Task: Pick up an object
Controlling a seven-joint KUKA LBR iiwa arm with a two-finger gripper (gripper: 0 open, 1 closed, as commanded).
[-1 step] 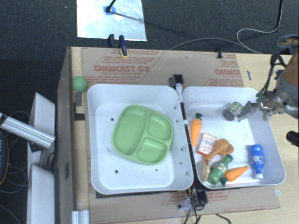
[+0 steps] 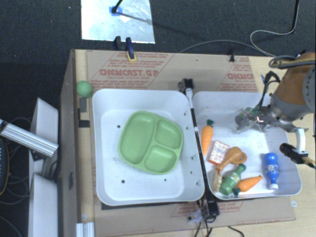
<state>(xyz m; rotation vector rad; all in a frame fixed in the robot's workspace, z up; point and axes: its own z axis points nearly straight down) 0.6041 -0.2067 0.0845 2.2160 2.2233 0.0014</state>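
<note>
The right bin [image 2: 224,105] holds several toys. An orange carrot [image 2: 207,136] lies along its left wall, and beside it sits a red-and-white snack packet [image 2: 217,152]. A tan chicken drumstick [image 2: 233,157] rests just right of the packet. Near the front edge are a green bottle [image 2: 231,179], a small carrot [image 2: 248,182] and a blue bottle [image 2: 270,170]. My gripper [image 2: 250,119] hangs low over the bin's bare far part, behind the drumstick and apart from every toy. Nothing shows in its grasp.
The left bin [image 2: 111,181] bears a green divided plate [image 2: 150,142]. A green ball [image 2: 84,88] sits on the bench at the left bin's far left corner. A central divider rail [image 2: 196,132] separates the bins. My arm [image 2: 296,90] comes in over the right bin's right wall.
</note>
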